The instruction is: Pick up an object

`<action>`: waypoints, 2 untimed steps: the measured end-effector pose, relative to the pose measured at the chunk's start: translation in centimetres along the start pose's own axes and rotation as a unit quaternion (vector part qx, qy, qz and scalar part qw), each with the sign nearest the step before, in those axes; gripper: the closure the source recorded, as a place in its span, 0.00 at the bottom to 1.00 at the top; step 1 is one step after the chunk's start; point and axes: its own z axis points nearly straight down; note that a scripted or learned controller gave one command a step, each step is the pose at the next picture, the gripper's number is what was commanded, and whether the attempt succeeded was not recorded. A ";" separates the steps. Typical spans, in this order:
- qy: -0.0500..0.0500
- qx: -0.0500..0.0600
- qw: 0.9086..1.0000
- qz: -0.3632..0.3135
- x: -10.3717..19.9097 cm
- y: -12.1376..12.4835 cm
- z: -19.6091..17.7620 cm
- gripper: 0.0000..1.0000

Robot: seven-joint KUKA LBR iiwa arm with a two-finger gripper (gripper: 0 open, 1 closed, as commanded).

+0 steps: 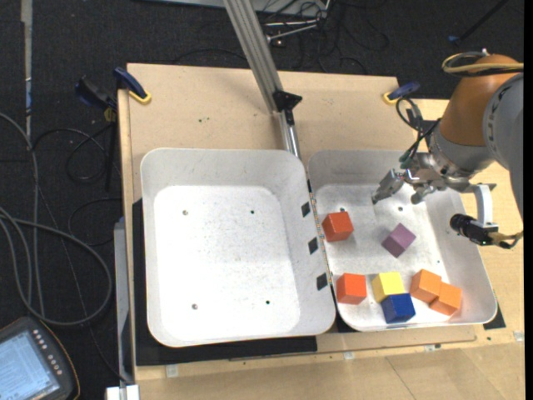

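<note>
A pale brown fibreboard bench [216, 107] carries two shallow white plastic bins side by side. The left white bin [166, 182] lies well away from the fingers, towards the left of the view. The right white bin [350, 173] sits beneath the grey arm with its orange band [470, 111], which reaches in from the right. Its two-finger gripper [402, 188] hangs over the bin's far half, the grey fingers [386, 187] spread apart with nothing between them. Six small blocks lie below and nearer the camera than the fingertips. An orange-red cube [337, 226] lies just to the lower left of the fingers, turned slightly askew. A purple cube [399, 240] lies almost straight below them, rotated so a corner points towards the gripper; being a cube, it has no clear long axis. Farther off, along the bin's near edge, sit an orange cube [351, 287], a yellow cube [387, 285] touching a blue cube [398, 307], and two orange blocks [436, 292] pressed together. Nothing stands between the fingers and the two nearest cubes.
</note>
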 end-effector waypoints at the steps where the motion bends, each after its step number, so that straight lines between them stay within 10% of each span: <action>1: -0.001 -0.001 1.000 0.000 0.1 0.0 1.8 0.00; 2: -0.001 -0.003 1.000 -0.001 0.1 0.1 0.6 1.00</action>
